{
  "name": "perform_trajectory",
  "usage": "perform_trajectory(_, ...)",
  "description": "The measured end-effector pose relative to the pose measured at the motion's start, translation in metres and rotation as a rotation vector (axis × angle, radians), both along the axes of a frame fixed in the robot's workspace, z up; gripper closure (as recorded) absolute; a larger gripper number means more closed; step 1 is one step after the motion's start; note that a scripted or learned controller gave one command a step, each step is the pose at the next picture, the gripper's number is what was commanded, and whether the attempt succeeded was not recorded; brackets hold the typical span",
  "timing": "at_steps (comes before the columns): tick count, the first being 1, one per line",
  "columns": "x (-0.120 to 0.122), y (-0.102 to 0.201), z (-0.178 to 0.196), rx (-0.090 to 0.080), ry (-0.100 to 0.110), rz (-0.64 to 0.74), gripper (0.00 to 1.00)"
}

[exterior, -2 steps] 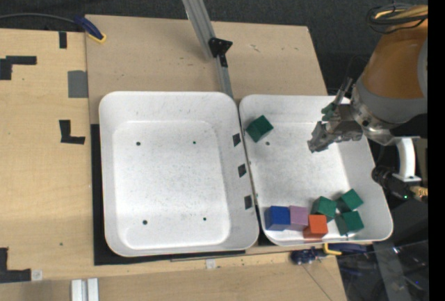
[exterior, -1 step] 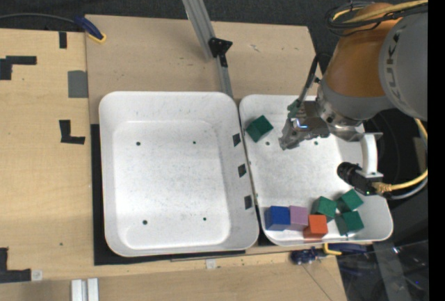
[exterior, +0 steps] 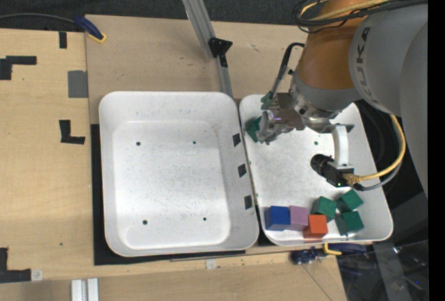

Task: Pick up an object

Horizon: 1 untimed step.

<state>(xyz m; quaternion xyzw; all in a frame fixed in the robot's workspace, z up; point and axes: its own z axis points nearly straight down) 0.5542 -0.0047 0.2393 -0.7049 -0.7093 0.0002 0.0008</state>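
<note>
Teal block (exterior: 253, 128) sits at the upper left of the right bin (exterior: 292, 174), close against the wall shared with the left bin (exterior: 167, 174), and it appears to be between the fingers of the end effector (exterior: 264, 127). The fingers look closed on it, though the view is small and the arm's wrist shades much of the tool; contact is judged, not confirmed, and I cannot say whether the block is off the bin floor.

Working outward: the grey wrist and the orange band (exterior: 334, 35) rise to the upper right. A black cylindrical fitting (exterior: 323, 166) with a yellow cable hangs below the wrist over the bin's middle.

In the near right corner of the same bin lies a cluster: a blue block (exterior: 279, 217), a lilac block (exterior: 299, 216), an orange block (exterior: 318, 225) and three green blocks (exterior: 341, 213), touching or nearly so, well apart from the end effector.

Risks noted:
- The hold appears to be near one edge of the block; it may pivot or drop out on the lift.
- The bin wall is just beside the block; a fingertip could catch the rim and drag the bin.
- The trailing cable could sweep the corner cluster if the arm swings that way.

The surface (exterior: 139, 49) around the bins carries tape marks.
</note>
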Motion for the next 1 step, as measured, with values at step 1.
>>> perform_trajectory(1,0.0123,0.0518,0.005,0.001,-0.001,0.001,1.0)
